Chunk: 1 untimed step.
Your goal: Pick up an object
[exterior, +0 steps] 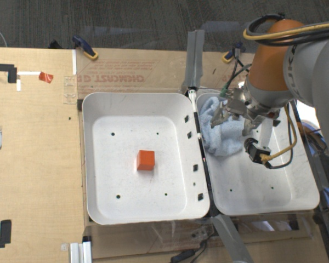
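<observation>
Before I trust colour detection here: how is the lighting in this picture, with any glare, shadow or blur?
In the camera view the light is even and soft; the orange block is sharp with only a faint shadow at its base. The left bin looks bright with no hard glare. The pale blue cloth has low contrast against the right bin. The gripper sits in the arm's shade, its detail murky.

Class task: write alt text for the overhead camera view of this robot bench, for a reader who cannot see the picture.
A grey and orange robot arm reaches in from the right, its gripper low over a crumpled pale blue cloth in the right white bin. An orange block sits alone near the middle of the left white bin.
</observation>
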{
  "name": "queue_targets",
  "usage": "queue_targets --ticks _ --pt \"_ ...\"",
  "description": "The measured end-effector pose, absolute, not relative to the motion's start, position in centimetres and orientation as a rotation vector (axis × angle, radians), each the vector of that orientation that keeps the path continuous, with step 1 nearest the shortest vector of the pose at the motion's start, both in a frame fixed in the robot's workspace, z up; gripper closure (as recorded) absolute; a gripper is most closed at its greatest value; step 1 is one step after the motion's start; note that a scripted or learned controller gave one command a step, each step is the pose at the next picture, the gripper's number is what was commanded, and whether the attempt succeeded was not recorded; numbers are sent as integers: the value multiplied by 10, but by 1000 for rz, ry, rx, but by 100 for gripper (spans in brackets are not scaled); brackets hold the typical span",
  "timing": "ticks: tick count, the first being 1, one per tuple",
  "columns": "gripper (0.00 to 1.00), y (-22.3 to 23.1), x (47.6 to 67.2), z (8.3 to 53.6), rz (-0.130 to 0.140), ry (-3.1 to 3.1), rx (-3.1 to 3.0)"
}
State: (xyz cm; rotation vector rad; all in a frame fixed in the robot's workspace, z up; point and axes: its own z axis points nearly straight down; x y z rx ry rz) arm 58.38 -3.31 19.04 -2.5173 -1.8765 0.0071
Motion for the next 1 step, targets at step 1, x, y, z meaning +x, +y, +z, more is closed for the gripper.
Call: queue_targets --ticks 1 --pt "0 -22 575 190 6 -2049 -2379"
